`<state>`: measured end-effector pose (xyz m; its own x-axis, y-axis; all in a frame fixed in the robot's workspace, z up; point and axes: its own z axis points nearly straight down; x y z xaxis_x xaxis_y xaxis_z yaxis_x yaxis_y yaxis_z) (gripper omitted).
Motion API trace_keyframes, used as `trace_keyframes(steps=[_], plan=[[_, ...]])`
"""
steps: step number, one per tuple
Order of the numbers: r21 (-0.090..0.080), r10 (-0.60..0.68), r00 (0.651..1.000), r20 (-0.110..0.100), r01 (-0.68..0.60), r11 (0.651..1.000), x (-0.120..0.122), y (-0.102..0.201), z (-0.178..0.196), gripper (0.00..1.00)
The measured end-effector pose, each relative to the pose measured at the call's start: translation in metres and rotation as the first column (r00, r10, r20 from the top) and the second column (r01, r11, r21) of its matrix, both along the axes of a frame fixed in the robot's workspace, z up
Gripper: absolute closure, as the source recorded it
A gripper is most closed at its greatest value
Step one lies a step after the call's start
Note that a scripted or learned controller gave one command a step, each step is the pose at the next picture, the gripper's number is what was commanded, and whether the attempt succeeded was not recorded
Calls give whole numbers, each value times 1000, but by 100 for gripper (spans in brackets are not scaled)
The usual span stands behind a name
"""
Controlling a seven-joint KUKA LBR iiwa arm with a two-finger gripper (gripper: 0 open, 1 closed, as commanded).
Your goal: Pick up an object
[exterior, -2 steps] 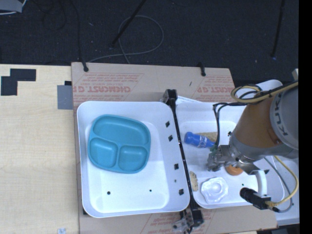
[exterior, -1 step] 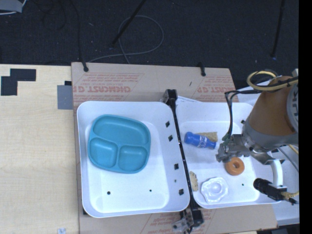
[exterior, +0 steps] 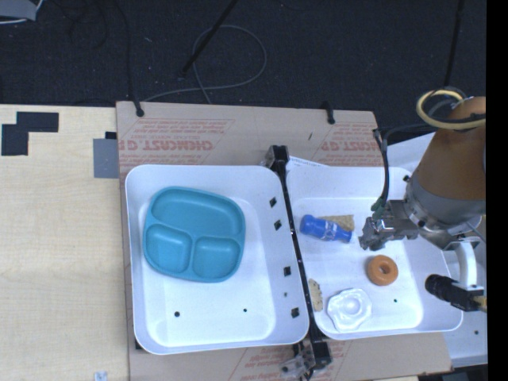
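Well, the two-finger metal gripper [exterior: 379, 235] hung low over the right white bin [exterior: 413, 312], right of centre in the frame, and nothing showed between its fingers. Whether those fingers stood apart or together could not be told from this slanted view; the dark metalwork blurred into one lump. Behind it the grey arm with its orange band [exterior: 449, 161] filled the right of the frame.

Just below and right of the gripper lay the small orange ring-shaped object [exterior: 382, 271], apart from it, flat on the bin floor. Just to the gripper's left sat the blue bottle-shaped object [exterior: 325, 228], lying on its side with a tan flat piece [exterior: 341, 221] touching it behind. Lower down, near the bin's front wall, rested the white crumpled round object [exterior: 349, 308], and a tan scrap [exterior: 315, 294] hugged the divider. Across the divider, the left white bin [exterior: 159, 324] held a teal divided plastic plate [exterior: 193, 233].

By the look of it, this was the approach step: the gripper was down among the objects but the pick was not yet made. The next move called for settling on one target, most likely the ring or the bottle as the nearest, centring over it, and closing squarely. The ring lay flat, so it would probably need fingers astride its rim.
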<state>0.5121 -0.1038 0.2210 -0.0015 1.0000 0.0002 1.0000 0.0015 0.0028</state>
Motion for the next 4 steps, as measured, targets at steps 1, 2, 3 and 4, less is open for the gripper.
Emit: trace_keyframes(steps=[1,2,3,4], plan=[[-1,-1,1000,0,1,1000,-4,-10,56,100],[0,-1,1000,-5,1,1000,-4,-11,64,100],[2,2,1000,-8,-2,1000,4,35,45,100],[1,3,1000,-6,-3,1000,12,86,48,100]])
